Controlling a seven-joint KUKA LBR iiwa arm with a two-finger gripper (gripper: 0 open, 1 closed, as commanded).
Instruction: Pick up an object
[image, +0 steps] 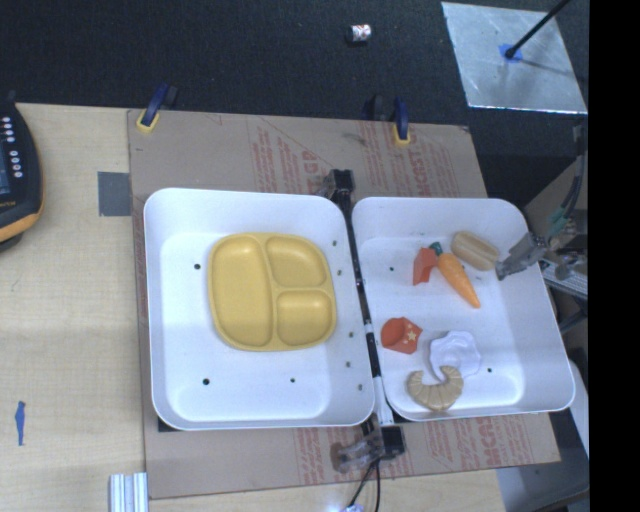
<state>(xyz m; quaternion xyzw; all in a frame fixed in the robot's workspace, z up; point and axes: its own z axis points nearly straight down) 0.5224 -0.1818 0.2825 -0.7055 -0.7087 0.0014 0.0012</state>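
Pale wooden worktop (70, 330) under a cardboard sheet, bearing two shallow white bins side by side. Left bin (180, 400): a yellow divided plate (270, 290), nothing else. Right bin (535, 370): a bread roll (473, 249) at the far side, just beside the tool (512, 262) at the bin's right rim; a carrot (459, 280) next to it, then a small orange-red piece (425, 265), a red wedge (401, 335), a crumpled white item (456, 350) and a croissant (436, 388). Tool state not discernible at this slant, possibly closed; nothing visibly held. Roll probably light, stiff toy plastic, smooth and rounded, likely to slip; best taken across its short width, at mid-length.
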